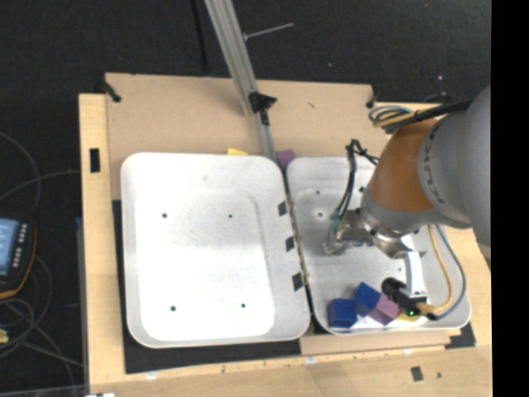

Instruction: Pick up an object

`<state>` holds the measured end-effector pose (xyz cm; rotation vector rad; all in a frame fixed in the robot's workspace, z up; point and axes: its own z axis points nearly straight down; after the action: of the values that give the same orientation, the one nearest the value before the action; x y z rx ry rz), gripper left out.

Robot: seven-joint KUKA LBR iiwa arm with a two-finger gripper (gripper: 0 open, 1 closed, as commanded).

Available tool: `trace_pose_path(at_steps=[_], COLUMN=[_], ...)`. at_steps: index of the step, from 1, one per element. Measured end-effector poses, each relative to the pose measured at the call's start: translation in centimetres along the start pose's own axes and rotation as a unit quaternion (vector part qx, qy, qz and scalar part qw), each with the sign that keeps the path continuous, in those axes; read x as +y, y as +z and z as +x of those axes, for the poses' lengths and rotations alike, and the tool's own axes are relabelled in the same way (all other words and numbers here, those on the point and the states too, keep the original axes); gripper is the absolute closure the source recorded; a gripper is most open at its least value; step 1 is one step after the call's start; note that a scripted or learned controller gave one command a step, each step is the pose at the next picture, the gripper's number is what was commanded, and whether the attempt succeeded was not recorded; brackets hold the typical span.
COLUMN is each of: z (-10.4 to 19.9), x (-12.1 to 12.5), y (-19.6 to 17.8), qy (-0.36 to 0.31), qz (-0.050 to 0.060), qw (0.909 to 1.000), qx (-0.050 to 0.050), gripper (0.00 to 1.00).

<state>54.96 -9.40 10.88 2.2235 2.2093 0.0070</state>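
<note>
Camera view, read from its left: the left bin (pixel 202 246) sits on the worktop (pixel 165 110), with a small yellow piece (pixel 237 151) and a purple piece (pixel 286 157) just beyond its far rim. Next comes the right bin (pixel 318 184), where the end effector (pixel 337 242) hangs low over the bin floor, near the middle; I cannot tell how it is set. At the near edge lie a blue block (pixel 342 313), a second blue block (pixel 366 294) and a purple block (pixel 385 308), bunched close together. They look small, light and stiff, probably foam or plastic, best taken across two flat opposite faces. The first blue block, at the cluster's left, seems easiest to reach.
</note>
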Motion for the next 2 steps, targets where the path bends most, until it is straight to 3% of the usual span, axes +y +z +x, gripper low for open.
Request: trace_pose_path(at_steps=[2], z=[-0.3], x=[0.3], y=[-2.1], qy=[0.005], qz=[-0.006], qw=[1.0000], qx=[-0.002], gripper=[1.00])
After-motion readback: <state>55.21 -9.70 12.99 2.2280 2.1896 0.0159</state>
